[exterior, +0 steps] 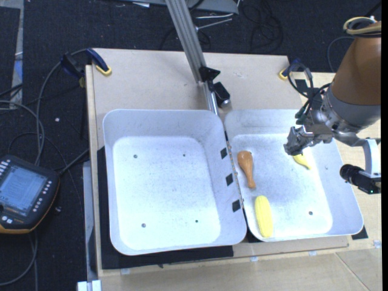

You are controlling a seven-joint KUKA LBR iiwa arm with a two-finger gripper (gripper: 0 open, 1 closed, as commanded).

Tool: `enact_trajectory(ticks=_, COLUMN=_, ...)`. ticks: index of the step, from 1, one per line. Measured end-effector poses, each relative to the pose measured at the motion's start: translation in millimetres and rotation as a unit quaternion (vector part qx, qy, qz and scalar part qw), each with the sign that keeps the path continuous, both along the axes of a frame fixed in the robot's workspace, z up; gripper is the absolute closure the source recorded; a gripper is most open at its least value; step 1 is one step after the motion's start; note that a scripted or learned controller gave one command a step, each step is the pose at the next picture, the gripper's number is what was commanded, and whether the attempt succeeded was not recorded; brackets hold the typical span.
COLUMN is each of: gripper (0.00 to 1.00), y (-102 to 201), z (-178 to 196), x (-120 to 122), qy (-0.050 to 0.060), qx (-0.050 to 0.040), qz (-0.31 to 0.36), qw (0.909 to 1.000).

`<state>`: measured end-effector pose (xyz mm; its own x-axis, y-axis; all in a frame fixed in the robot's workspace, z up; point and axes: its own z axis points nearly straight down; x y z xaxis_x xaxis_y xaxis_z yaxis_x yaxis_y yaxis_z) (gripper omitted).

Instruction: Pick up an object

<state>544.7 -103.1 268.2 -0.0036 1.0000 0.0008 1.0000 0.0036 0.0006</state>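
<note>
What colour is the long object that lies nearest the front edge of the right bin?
The long object is yellow, seen plainly in the camera view.

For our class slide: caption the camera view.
Gripper over a small yellow object in the right bin, near a drumstick and corn.

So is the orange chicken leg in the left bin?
No, the chicken leg lies in the right bin, near the yellow corn.

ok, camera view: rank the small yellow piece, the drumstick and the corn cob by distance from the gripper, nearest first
1. small yellow piece, right bin, just under the gripper.
2. drumstick, near the right bin's left wall.
3. corn cob, by the right bin's front edge.
</note>
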Motion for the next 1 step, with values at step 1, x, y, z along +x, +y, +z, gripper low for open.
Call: enact_trajectory(ticks=1, gripper=1.00, y=54.2, z=2.7, x=-9.4, qy=0.000, qx=0.0001, qz=0.001, qw=1.0000)
